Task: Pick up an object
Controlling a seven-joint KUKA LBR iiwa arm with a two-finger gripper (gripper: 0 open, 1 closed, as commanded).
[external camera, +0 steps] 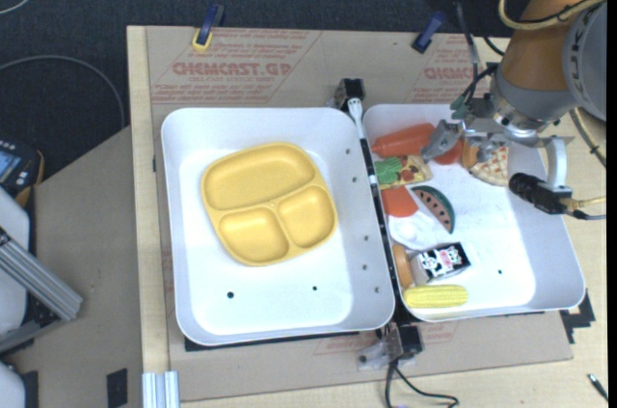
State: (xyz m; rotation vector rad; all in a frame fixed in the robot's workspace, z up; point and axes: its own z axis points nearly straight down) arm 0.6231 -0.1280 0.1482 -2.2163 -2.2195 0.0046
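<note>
My gripper (pixel 455 146) hangs over the back part of the right bin (pixel 540 252), its two fingers spread apart and open. The left finger (pixel 440 143) is beside the right end of a red pepper (pixel 403 140). The right finger sits next to a pizza slice (pixel 492 164). A bit of red shows between the fingers, but nothing is gripped. Other toy foods lie along the bin's left side: a green piece (pixel 388 172), a watermelon slice (pixel 436 206), a white piece (pixel 410 231), a black-and-white carton (pixel 442 261) and a corn cob (pixel 436 297).
The left bin (pixel 193 290) holds a yellow divided plate (pixel 268 202). A black cable (pixel 540 194) from the wrist hangs over the right bin's right part. The arm's orange band (pixel 545 20) rises at the back right. Bare white floor shows in the right bin's right half.
</note>
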